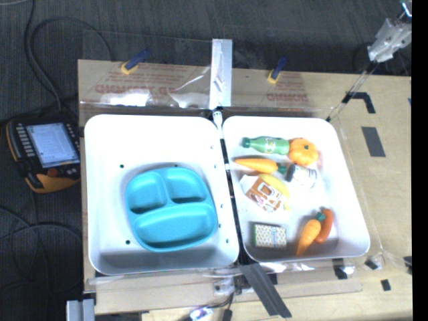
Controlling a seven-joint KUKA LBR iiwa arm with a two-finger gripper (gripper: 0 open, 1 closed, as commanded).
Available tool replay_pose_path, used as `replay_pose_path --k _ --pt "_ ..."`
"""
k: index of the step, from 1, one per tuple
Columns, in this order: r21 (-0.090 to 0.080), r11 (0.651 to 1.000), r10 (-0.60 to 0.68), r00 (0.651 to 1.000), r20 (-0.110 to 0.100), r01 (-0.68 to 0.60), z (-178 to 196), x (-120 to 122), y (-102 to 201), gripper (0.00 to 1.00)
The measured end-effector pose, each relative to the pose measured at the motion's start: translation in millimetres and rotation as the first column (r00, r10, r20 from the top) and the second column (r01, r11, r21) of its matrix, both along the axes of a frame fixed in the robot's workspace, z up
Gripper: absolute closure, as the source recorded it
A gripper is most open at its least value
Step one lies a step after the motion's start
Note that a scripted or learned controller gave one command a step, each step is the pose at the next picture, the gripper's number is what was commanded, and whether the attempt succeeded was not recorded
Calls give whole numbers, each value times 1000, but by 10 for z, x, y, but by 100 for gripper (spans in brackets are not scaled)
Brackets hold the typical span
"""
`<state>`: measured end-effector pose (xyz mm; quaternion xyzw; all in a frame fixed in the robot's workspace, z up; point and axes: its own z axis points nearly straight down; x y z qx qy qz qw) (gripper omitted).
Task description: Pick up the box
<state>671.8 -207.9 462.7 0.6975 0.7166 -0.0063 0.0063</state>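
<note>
We see the small patterned box (269,235) lying flat near the front edge of the right bin (348,179), just left of two toy carrots (313,229). Behind it sit an orange-and-white carton (264,194), a banana (257,165), a green bottle (265,144) and a small pumpkin (304,152). The left bin (107,152) holds a blue divided tray (172,207). We cannot tell the gripper's state.
</note>
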Motion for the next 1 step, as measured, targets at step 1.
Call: replay_pose_path --k 1 --pt "-5 1000 1 1000 0 -1 93 9 10 100"
